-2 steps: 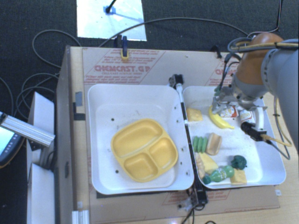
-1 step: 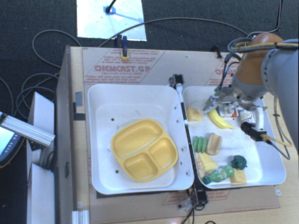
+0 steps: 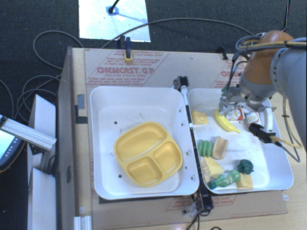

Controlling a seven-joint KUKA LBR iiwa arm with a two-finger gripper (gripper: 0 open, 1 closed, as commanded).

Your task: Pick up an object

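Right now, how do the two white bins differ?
The left bin holds one thing, a yellow divided tray; the right bin holds many small toy foods, such as a banana. The arm reaches over the right bin, not the left. Both are shallow and white.

This is a robotics lab or test cell rather than a home. A grey industrial arm [image 3: 288, 66] with an orange band reaches over a desk [image 3: 144, 66] topped with printed cardboard, bearing two shallow white bins [image 3: 100, 99]. Loose cables [image 3: 48, 37] trail over dark carpet [image 3: 38, 13], and toy food [image 3: 225, 121] and a yellow divided plate [image 3: 147, 153] lie in the bins.
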